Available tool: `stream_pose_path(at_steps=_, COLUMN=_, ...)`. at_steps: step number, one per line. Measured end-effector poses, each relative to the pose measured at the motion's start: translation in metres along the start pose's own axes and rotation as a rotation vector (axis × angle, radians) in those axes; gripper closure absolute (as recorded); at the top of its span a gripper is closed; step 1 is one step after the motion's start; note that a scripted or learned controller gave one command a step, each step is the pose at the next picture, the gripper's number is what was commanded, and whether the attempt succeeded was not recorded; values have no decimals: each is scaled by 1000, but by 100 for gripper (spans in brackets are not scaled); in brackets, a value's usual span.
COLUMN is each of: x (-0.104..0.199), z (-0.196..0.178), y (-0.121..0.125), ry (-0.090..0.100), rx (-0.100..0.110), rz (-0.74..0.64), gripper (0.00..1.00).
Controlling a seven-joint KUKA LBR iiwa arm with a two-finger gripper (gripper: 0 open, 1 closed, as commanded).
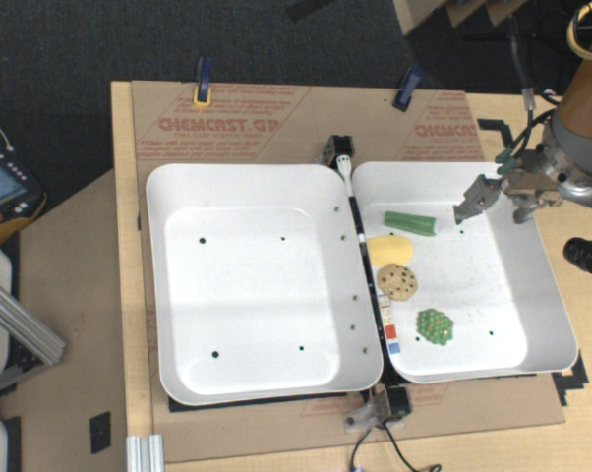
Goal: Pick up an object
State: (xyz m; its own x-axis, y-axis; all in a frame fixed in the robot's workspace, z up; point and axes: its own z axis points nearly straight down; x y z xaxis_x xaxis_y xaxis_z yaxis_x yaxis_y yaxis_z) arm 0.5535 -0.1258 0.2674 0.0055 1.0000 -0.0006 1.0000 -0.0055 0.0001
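White plastic made up both shallow bins on the bench, the left bin [178, 264] and the right bin [532, 303] touching along their shared middle edge. In the right bin, four things lay close to that shared edge. A green block [410, 222] lay flat nearest the far edge. Just below it sat a yellow lump [390, 251], and touching that on the near side was a round cookie [397, 283] with dark chips. A knobbly green piece [435, 325] lay apart from the cookie, toward the near edge.

The gripper [497, 201] hung over the far right part of the right bin, close to the green block but not touching it. Its two fingers stood spread apart with nothing between them. A brown cardboard sheet [227, 116] with red lettering lay under both bins, held at the far edge by a blue clamp [204, 82] and a second clamp [408, 87].
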Motion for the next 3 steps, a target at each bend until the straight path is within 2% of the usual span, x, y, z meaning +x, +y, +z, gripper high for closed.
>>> stream_pose_path(at_steps=1, x=2, z=-7, y=3, ry=0, rx=-1, rz=-5, gripper=100)
stream_pose_path(at_steps=2, x=77, z=1, y=-37, ry=3, rx=5, rz=-9, gripper=100)
stream_pose_path(at_steps=3, x=132, z=-46, y=-76, ry=1, rx=-1, rz=-8, gripper=100)
